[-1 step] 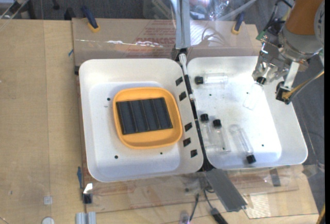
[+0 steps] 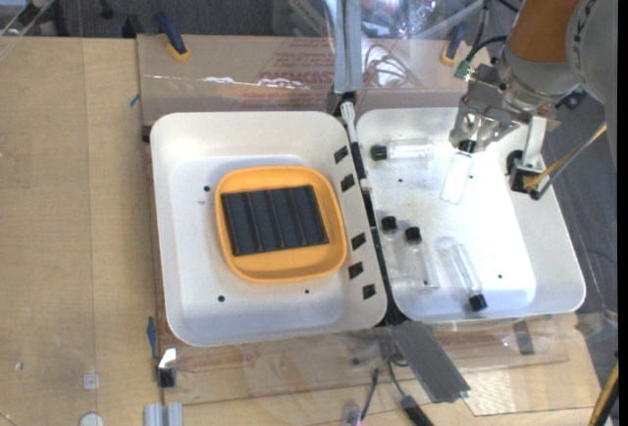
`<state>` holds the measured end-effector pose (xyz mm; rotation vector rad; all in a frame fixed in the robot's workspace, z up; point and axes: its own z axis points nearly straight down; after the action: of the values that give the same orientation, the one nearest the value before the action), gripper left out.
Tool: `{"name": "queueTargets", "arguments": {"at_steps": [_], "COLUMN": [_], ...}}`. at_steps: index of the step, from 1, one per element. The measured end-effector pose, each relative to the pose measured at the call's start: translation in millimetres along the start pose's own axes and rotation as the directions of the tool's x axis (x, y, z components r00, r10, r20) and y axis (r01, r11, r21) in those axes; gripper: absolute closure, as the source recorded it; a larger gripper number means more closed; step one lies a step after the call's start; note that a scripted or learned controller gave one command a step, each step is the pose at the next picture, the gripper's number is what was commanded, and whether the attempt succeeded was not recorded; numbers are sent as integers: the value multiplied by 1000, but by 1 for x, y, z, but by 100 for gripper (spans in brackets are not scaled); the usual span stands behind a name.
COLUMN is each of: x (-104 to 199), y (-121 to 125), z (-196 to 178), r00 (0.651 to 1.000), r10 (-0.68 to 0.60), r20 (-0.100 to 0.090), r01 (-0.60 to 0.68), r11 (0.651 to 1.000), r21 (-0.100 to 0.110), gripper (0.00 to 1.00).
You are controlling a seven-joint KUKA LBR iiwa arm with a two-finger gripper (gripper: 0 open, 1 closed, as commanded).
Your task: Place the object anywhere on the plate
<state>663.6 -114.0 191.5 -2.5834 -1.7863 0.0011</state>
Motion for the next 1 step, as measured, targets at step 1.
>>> {"name": "queueTargets", "arguments": {"at_steps": [1], "x": [29], "y": [-7], "z": [-20], "r00": [998], "r10": [-69], "r20": [0], "r01": [69], "r11": [998], "r21": [-3], "gripper": [100]}}
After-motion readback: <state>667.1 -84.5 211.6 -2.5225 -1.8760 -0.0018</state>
